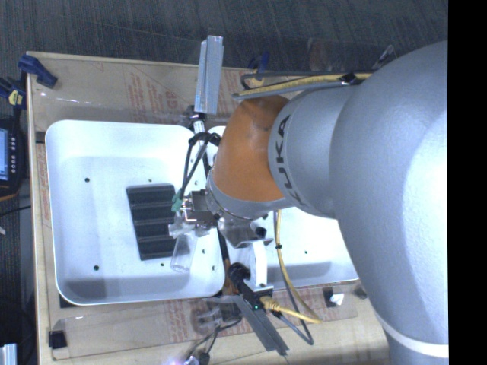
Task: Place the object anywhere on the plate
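Note:
A black ribbed rectangular slab (152, 220) lies flat on the floor of the left white bin (84, 166), a little right of the bin's middle. My gripper (183, 243) hangs over the slab's right edge, close to the bin's right wall, below the orange wrist band (243, 158). The arm's bulk hides what lies directly beneath the wrist. I see nothing clearly held at the gripper's tip.
The big grey arm (380, 188) covers most of the right bin (312, 261). Cables loop down beside the wrist. A grey upright bar (208, 74) stands behind the bins, and a blue clamp (36, 68) sits at the bench's back-left corner.

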Controlling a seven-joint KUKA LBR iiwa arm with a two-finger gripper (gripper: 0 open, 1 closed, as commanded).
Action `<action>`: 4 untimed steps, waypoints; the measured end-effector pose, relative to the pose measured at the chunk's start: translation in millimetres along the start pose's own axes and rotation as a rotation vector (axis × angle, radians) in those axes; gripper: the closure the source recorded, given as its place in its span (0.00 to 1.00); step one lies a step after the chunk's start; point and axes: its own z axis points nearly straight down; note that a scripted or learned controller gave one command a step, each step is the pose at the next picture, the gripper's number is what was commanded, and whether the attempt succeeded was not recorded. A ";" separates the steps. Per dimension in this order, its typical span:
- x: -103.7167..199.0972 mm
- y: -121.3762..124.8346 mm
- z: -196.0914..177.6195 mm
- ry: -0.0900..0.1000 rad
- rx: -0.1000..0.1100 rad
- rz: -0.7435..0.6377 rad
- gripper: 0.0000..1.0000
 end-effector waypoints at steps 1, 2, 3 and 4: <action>72.9 0.9 103.3 0.004 -0.007 0.306 1.00; 15.3 1.3 6.3 0.001 -0.006 -0.030 1.00; 120.0 -2.6 40.5 0.001 -0.002 0.246 1.00; 128.3 -2.3 -72.9 0.002 -0.006 -0.044 1.00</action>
